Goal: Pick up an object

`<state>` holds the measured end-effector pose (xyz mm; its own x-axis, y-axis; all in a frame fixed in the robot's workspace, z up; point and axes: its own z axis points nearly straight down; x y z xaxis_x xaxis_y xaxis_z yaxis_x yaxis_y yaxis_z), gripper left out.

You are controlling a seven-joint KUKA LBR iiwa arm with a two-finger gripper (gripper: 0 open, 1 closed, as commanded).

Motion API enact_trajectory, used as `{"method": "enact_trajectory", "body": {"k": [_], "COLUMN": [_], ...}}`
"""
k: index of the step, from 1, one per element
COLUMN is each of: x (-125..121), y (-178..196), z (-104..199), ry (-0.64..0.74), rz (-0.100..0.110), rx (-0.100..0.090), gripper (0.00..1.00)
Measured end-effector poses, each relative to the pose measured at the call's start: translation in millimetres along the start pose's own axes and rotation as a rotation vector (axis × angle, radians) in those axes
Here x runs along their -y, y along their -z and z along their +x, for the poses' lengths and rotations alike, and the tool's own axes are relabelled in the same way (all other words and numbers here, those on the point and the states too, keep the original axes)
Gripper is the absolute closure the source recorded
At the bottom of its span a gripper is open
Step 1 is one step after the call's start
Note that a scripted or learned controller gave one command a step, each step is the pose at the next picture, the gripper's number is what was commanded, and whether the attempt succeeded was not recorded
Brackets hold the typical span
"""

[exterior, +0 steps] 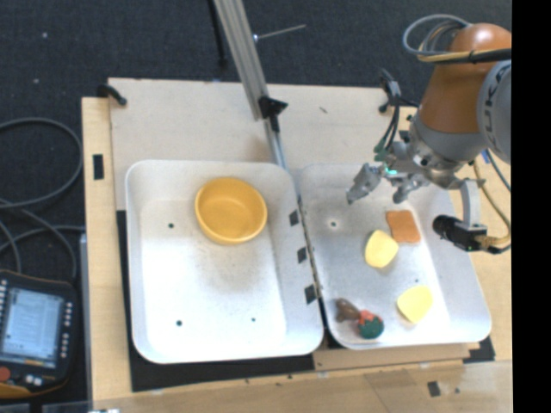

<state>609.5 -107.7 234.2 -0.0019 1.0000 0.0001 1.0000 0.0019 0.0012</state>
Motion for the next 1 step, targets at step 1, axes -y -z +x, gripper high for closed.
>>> {"method": "enact_trajectory", "body": {"k": [1], "x": [2.9], "y": [-63.4], "z": [0.0], "ry": [-0.003], "rz": [0.006], "rx": [0.002], "gripper": [0.0]}}
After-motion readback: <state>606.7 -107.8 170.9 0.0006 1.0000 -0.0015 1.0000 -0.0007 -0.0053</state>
